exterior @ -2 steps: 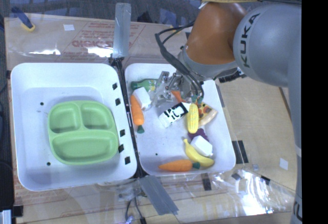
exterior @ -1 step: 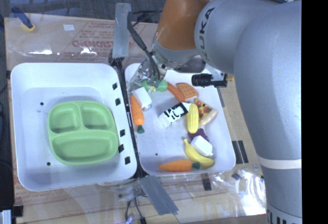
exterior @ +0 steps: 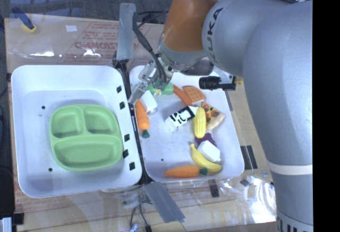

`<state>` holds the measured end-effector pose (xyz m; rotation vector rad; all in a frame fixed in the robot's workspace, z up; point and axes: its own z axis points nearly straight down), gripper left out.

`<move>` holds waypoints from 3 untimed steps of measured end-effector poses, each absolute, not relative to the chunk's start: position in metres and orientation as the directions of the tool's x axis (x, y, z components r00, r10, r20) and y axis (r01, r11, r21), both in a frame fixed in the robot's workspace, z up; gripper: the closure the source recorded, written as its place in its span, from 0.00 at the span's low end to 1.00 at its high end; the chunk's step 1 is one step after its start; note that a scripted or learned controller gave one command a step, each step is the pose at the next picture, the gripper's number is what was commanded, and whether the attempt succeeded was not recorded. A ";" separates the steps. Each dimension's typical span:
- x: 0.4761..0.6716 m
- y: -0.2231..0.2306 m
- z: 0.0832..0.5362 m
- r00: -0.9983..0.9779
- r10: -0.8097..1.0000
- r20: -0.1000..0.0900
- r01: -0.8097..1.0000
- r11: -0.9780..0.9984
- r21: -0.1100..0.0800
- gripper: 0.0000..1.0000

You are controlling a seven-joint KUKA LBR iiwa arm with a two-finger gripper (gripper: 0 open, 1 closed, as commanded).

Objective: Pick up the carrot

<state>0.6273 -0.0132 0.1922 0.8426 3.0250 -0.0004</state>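
Arm bulk covers the right bin's far end

From my seat, the grey arm runs out of frame at 3 and 5 o'clock and hides the right bin's 1 o'clock corner. I can't make out the hand's fingers against the clutter. Something green beside it is half covered, too small to name. The purple piece lies mostly under the corn and a white block. The worktop print is blurred.

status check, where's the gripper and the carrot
Gripper low over right white bin, far-left corner. Orange toy carrot just below it, along the left wall, not held. Second orange carrot at near edge.
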 end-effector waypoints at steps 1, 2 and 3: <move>0.557 0.009 0.192 -0.901 0.434 0.001 0.434 0.901 0.000 0.00; 0.587 -0.048 0.193 -0.912 0.409 -0.002 0.409 0.912 -0.002 0.00; 0.581 -0.031 0.192 -0.912 0.409 0.002 0.409 0.912 -0.001 0.00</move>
